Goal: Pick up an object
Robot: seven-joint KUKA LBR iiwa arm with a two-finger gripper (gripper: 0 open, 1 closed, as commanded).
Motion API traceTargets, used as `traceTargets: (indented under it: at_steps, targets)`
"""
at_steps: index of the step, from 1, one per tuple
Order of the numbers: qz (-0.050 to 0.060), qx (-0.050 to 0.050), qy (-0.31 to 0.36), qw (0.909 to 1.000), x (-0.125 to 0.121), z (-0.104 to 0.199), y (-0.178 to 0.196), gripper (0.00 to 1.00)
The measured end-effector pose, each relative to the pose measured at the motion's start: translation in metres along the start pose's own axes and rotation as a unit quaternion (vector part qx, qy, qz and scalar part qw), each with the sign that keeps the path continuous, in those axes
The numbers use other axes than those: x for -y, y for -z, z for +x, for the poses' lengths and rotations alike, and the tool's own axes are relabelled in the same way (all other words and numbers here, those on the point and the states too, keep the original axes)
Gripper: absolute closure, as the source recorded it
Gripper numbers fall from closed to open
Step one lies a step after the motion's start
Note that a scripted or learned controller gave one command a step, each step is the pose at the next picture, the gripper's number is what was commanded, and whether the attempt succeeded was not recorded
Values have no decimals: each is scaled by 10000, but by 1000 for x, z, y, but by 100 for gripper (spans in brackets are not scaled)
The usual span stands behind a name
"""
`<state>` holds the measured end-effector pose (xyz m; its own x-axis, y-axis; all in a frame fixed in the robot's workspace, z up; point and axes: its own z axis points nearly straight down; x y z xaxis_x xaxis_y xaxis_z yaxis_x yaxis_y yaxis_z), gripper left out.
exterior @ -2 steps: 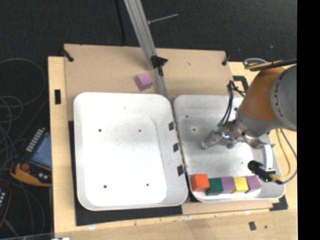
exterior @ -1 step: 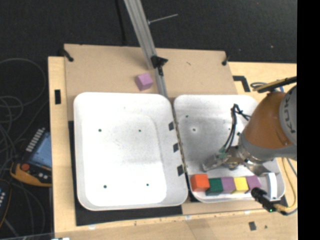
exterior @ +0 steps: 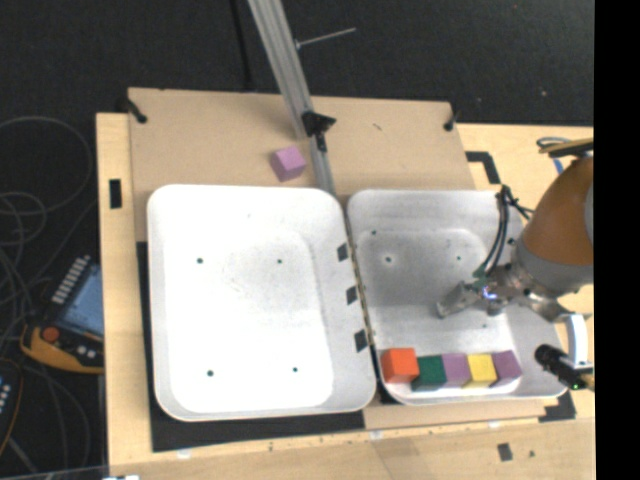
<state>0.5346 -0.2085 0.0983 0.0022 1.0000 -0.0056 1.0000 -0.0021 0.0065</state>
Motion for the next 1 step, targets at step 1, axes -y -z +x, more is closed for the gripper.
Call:
traceTargets:
  at_steps: [1]
  targets:
    - [-6, -12, 32, 10000, -79, -4, 0, 0]
